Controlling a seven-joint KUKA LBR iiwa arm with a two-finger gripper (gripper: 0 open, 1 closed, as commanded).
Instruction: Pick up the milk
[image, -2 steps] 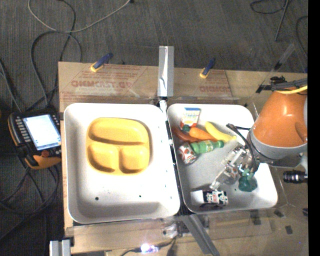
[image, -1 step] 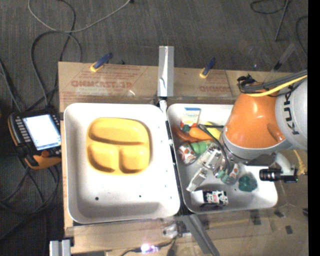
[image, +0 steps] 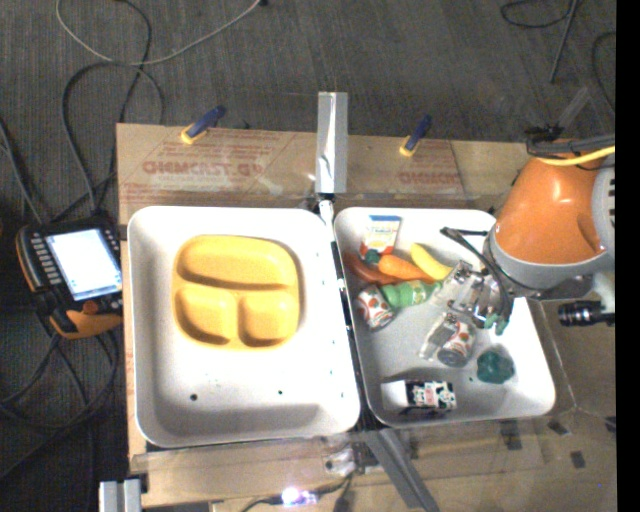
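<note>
The milk (image: 430, 395), a light stiff carton, wanted gripping across its flat sides; the pincer's (image: 470, 305) state I couldn't tell.

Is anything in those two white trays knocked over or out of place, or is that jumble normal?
Nothing looks spilled or broken. The right bin holds a loose jumble: a green bottle and a carrot lie on their sides, and a black-and-white carton lies flat near the front wall. The yellow tray sits squarely in the left bin.
</note>
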